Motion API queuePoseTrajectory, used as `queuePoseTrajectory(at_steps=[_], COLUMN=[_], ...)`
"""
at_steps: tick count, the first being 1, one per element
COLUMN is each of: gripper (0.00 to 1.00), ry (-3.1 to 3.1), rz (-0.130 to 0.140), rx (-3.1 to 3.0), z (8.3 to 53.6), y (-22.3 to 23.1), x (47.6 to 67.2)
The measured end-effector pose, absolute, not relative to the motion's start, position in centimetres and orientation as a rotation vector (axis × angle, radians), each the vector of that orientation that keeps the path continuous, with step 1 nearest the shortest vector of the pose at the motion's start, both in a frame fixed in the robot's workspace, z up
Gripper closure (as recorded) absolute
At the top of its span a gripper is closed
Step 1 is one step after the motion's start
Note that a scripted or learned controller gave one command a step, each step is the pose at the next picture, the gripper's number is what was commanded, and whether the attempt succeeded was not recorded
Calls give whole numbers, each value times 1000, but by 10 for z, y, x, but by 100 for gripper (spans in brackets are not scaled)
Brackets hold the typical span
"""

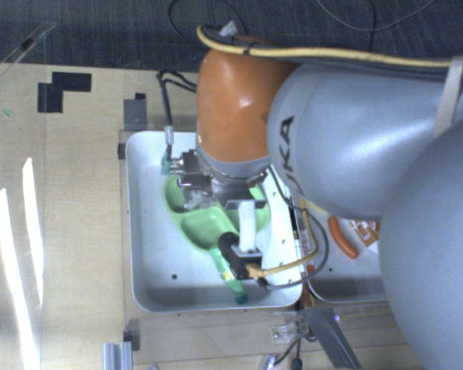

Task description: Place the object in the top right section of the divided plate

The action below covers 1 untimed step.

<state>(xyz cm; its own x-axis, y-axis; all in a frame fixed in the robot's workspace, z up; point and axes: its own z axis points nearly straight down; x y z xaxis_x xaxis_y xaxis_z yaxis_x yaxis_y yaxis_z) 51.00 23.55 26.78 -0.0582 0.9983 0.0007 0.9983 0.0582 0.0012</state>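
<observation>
On the bench (62,206), the left bin (147,230) held the green divided plate (204,228) beneath the gripper (216,191), its grip impossible to tell. The orange object (343,237), perhaps the target, lay in the right bin (347,287), likely needing fetching next.

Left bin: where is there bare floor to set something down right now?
Bare floor runs down the left bin between its left wall and the green plate, widening at the lower-left corner. The middle and right are crowded by the plate and the arm above it. The right bin shows a strip holding an orange item.
</observation>
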Motion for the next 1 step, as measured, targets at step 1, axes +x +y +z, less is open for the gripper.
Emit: queuePoseTrajectory(at_steps=[1], gripper=[100], ry=[2228], rz=[3], rx=[2213], z=[282], y=[194], x=[546])
